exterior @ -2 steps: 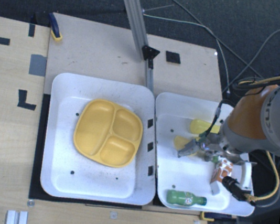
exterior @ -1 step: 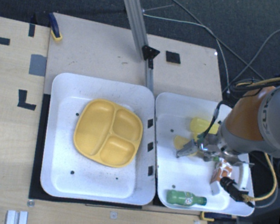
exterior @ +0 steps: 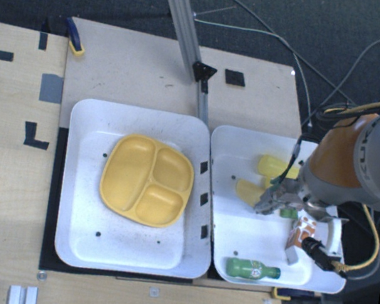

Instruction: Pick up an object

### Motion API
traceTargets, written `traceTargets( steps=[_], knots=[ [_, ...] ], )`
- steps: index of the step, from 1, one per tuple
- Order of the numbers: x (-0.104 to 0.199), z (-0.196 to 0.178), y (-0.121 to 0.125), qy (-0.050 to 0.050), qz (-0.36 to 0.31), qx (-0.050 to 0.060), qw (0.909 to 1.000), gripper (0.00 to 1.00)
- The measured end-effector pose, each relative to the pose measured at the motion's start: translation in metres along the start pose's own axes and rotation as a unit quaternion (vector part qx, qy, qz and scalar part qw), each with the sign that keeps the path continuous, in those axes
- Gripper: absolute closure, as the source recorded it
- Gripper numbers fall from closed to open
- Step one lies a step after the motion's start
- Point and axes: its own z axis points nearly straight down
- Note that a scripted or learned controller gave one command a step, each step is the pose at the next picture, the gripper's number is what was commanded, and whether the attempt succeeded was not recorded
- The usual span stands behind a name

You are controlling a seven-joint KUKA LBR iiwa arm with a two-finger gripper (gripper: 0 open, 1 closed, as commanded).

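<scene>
Claw [exterior: 265, 205], grip unreadable, over right bin [exterior: 260, 250]; one green bottle [exterior: 252, 269]; one yellow tray [exterior: 147, 179].

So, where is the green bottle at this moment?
The green bottle lies on its side in the right bin, near that bin's front edge, below the gripper and apart from it. The yellow tray is in the left bin.

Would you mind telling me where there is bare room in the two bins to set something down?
Left bin: bare floor rings the yellow tray, widest along the near edge. Right bin: a free patch lies between the yellow pieces and the green bottle. Its far right side is crowded by the gripper and arm.
</scene>
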Motion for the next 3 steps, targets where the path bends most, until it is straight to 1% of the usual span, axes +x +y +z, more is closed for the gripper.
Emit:
traceTargets(
  steps=[1,2,3],
  knots=[
    [-0.009,-0.049,0.006,0.000,0.001,0.001,1.0000,1.00],
    [-0.008,-0.102,0.007,0.000,0.000,0.001,1.0000,1.00],
    [0.038,-0.097,0.019,0.002,-0.002,0.003,1.0000,1.00]
  ],
)
